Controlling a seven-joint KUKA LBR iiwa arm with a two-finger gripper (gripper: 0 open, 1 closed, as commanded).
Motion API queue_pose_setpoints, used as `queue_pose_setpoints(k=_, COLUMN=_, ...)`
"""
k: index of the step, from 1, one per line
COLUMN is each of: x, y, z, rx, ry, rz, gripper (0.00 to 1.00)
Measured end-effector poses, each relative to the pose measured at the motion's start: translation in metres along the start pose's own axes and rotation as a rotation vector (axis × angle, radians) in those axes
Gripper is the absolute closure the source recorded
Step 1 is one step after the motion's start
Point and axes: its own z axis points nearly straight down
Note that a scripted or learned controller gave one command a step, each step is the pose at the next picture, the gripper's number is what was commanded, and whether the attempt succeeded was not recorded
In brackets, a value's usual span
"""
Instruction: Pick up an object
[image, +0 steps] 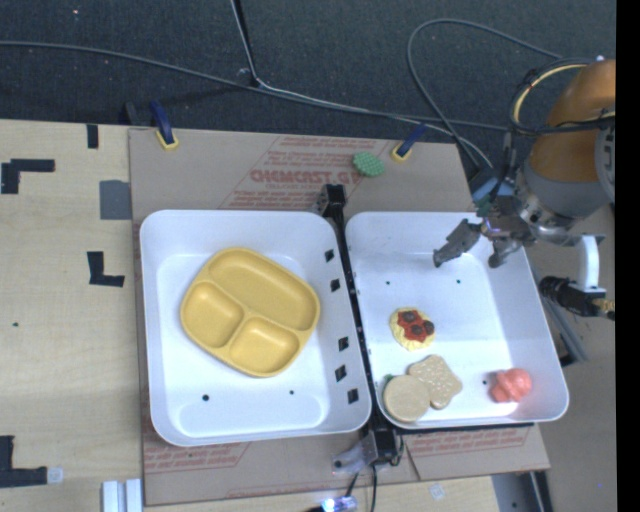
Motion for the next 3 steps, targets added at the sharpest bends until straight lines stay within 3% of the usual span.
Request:
queue_pose_setpoints(k=1, x=0.000, y=0.003, z=-0.007, rx=-0.013, ry=-0.002, rz=-0.003, gripper=0.00)
queue_pose_setpoints(k=3, x=-0.004, y=0.009, z=0.097, rx=-0.009, ry=-0.002, rz=-0.003, gripper=0.00)
